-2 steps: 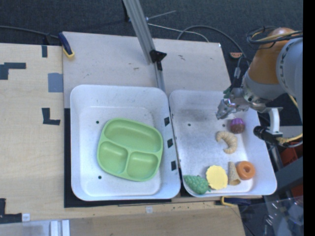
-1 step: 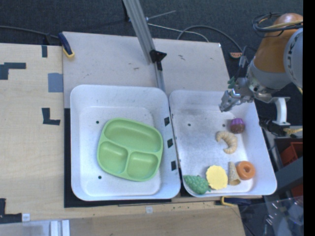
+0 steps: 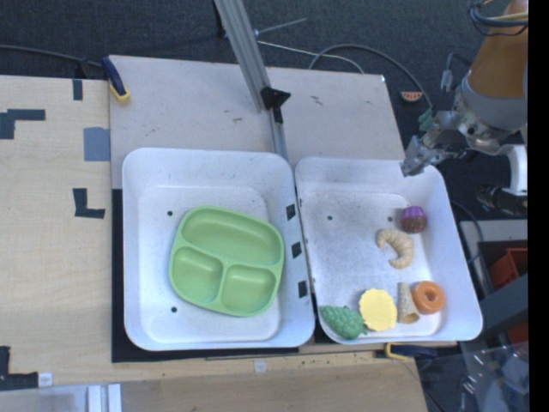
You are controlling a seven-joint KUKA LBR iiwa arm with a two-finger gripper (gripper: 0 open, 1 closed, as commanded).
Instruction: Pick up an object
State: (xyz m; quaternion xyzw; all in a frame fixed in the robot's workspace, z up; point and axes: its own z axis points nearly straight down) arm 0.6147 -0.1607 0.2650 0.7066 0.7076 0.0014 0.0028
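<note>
So counting it up: two white bins are sitting side by side on the bench. The left bin is holding one thing, a light green divided plate with three compartments, lying flat near the middle. The right bin is carrying six small toy foods, all crowding toward its right and near edge. Going left to right: a green leafy piece is sitting in the near left corner, a yellow round piece is lying just beside it, a pale croissant shape is resting further up, a tan wafer-like piece is wedging between the yellow one and an orange donut, and a purple item is sitting above the croissant.

The bench top is looking like light wood on the left with grey tape marks, and a pale board is lying behind the bins, over dark carpet. A metal pole is slanting down to the seam between the bins.

The gripper is hanging over the far right corner of the right bin, apart from all the food; honestly can't tell how it's set.
</note>
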